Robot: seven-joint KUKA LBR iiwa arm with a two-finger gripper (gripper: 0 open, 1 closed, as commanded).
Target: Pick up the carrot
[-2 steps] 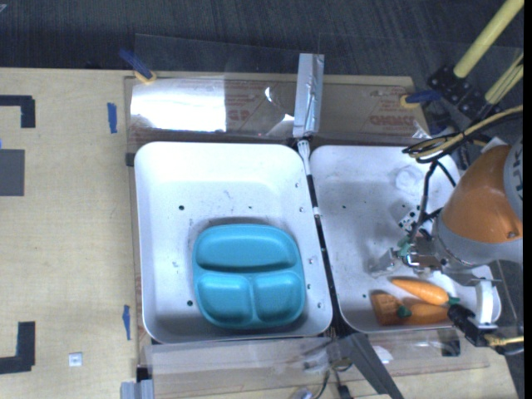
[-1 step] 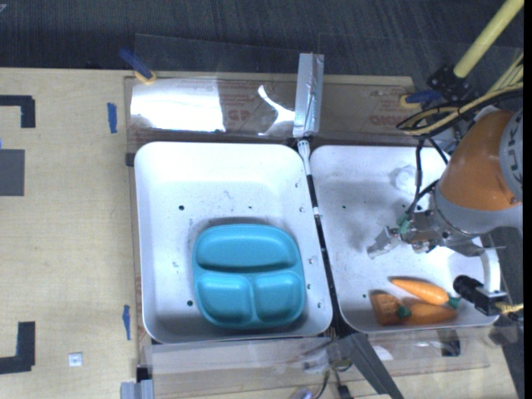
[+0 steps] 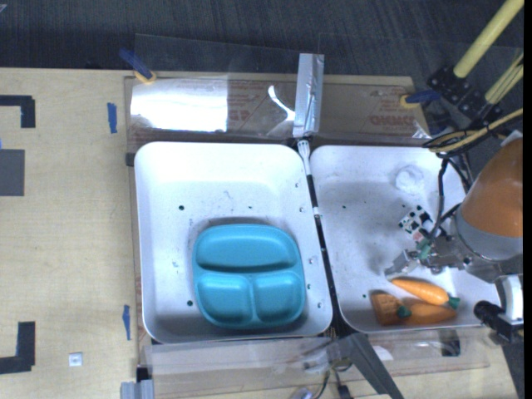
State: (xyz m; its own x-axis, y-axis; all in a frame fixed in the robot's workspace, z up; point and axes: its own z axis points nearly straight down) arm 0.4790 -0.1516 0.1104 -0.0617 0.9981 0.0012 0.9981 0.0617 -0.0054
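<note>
Wooden bench (image 3: 66, 223), two white bins; gripper (image 3: 409, 260) low in the right bin (image 3: 357, 189), can't tell its state; approach step, nothing held; carrot (image 3: 421, 290) lies just below it near the front wall, beside a second orange piece (image 3: 407, 310); next: shift down-right, descend, grip; blue tray (image 3: 248, 274) in the left bin (image 3: 166, 181).

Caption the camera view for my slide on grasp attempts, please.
KUKA gripper hovering just above the carrot in the right bin; blue divided tray in the left bin.
</note>
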